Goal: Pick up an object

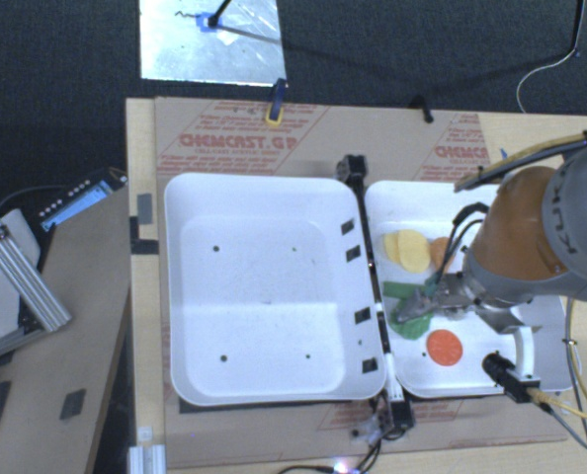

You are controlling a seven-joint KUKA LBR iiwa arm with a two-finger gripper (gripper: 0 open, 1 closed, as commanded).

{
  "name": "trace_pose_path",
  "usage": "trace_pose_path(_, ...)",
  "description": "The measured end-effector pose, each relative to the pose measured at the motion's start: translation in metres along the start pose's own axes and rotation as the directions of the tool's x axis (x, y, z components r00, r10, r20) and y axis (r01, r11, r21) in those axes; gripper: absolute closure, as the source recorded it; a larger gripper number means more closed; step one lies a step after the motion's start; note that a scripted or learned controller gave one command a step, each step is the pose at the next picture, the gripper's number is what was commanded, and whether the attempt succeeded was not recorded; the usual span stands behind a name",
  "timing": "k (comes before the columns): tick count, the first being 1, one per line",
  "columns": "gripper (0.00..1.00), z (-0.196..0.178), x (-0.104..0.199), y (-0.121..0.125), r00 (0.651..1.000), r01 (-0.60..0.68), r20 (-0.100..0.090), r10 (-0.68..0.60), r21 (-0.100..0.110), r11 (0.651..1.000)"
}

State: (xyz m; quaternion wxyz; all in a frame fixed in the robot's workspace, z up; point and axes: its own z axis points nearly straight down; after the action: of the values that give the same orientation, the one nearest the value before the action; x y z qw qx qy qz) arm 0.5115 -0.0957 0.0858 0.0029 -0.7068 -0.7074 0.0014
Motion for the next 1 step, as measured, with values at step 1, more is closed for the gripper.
trace_pose_path(1, 0.0, 0.0, 0.0045, 0.0792, 1.0, 0.005, 0.003, -0.005, -0.013, 1.0)
